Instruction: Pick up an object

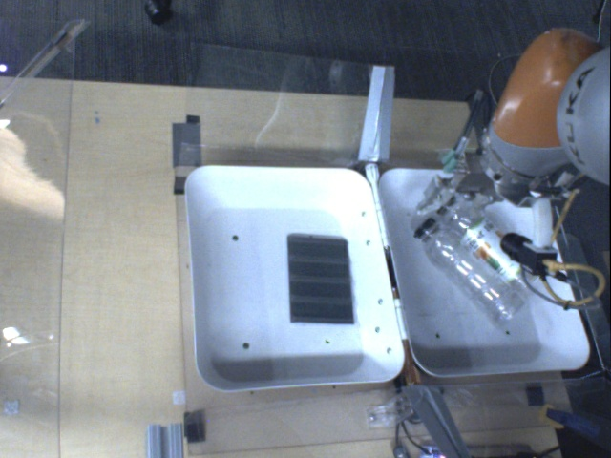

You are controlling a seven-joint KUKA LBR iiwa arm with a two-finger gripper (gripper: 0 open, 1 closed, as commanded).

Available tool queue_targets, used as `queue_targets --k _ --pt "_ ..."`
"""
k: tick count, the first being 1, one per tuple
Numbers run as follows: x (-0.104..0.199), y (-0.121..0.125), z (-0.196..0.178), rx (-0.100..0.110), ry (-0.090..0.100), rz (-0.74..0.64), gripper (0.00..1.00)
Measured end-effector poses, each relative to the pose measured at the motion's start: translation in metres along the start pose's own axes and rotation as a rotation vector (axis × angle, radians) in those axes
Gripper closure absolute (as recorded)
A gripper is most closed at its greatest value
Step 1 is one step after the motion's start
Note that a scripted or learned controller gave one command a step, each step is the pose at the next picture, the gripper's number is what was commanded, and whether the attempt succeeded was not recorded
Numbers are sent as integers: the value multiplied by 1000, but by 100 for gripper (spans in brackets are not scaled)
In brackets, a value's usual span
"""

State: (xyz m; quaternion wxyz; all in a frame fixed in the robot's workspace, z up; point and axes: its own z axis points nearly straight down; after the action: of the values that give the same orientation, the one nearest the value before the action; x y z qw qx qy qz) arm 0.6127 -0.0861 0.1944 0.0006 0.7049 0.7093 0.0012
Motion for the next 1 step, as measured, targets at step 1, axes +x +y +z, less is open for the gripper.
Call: queue_targets --k 1 --pt "22 -3 9 -2 0 -100 0"
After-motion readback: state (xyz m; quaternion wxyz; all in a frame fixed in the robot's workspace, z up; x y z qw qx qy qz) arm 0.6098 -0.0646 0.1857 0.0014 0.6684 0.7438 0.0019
